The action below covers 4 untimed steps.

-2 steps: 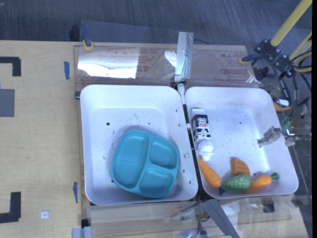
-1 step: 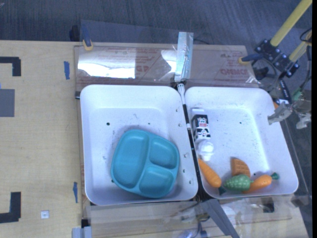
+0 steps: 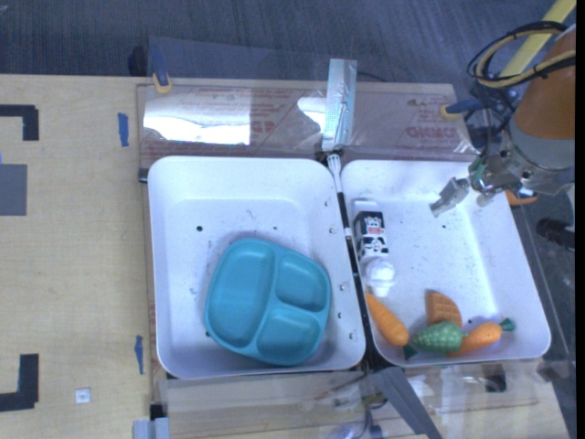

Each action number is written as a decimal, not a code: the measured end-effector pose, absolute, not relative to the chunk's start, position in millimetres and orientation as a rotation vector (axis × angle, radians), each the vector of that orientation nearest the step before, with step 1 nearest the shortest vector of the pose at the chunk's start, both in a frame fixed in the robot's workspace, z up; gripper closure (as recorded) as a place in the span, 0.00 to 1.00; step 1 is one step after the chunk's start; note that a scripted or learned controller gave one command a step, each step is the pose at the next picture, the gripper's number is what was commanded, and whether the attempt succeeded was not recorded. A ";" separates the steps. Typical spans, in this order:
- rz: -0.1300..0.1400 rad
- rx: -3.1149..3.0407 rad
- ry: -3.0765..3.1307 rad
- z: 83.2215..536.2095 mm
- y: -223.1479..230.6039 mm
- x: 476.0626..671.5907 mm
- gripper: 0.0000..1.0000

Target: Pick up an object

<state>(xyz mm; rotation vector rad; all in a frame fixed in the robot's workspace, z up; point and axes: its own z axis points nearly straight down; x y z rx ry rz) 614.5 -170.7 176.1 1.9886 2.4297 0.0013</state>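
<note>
1. Bins are sitting side by side across the middle of your frame: the left bin and the right bin, touching along a central seam.
2. You are seeing one thing lying in the left bin, a teal divided plate, resting in its lower half, tilted a little, with three compartments facing up.
3. You are seeing several objects gathering in the right bin. A small cow-patterned bottle is lying against the left wall, its white cap pointing toward the bottom of the frame.
4. Just below that bottle, an orange carrot is lying at a slant near the lower left corner of the bin.
5. Along the bottom wall, a green toy vegetable is sitting between that carrot and a second carrot, whose green top is pointing right. A brown bread-like piece is lying just above the green one.
6. The gripper is hanging at the upper right of the frame, above the right bin's upper part and well apart from the objects below; nothing is showing between its fingers, and you cannot tell from here how wide they are standing.
</note>
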 end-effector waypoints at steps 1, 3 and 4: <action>0.003 1.999 2.425 184.8 -83.4 510.2 0.00; 0.010 1.796 2.561 99.5 -126.6 498.6 1.00; 0.007 2.006 2.412 220.6 -71.9 514.4 1.00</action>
